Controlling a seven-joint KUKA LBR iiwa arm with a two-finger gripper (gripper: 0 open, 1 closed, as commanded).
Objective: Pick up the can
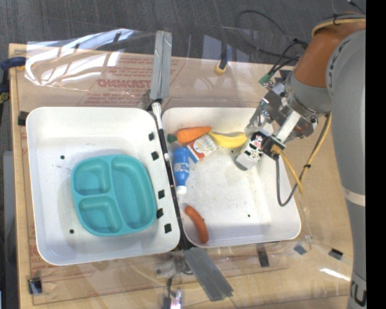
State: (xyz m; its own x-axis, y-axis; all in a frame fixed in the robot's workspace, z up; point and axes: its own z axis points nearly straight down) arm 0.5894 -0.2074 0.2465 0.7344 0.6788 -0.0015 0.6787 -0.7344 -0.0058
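One can (249,154), silver-grey with a dark printed label, sat tilted above the floor of the right bin (270,221), its top end up against the gripper (265,140). It appeared lifted or leaning, not lying flat. Whether the tool had clamped it or merely pressed beside it could not be told; the wrist hardware hid the contact.

Just left of the can lay a banana (228,139), its near tip almost touching the can's upper side. Further left of the can were a carrot (193,134), a small red-and-white packet (203,148), and a blue-and-white bottle (181,166) along the bin's left wall. Well below and left of the can lay a sausage (197,223). Far left of the can, in the left bin (45,124), sat a teal divided plate (113,195).

Judgement: the step in hand looked like the grasp-and-lift of the can. To do it well, the hold should be across the can's round body near its middle, not at the rim, since a tilted can may pivot and slip. A slow, straight rise would keep the banana from being dragged. The yellow cable (294,172) hanging right of the can should stay clear of the bin edge.
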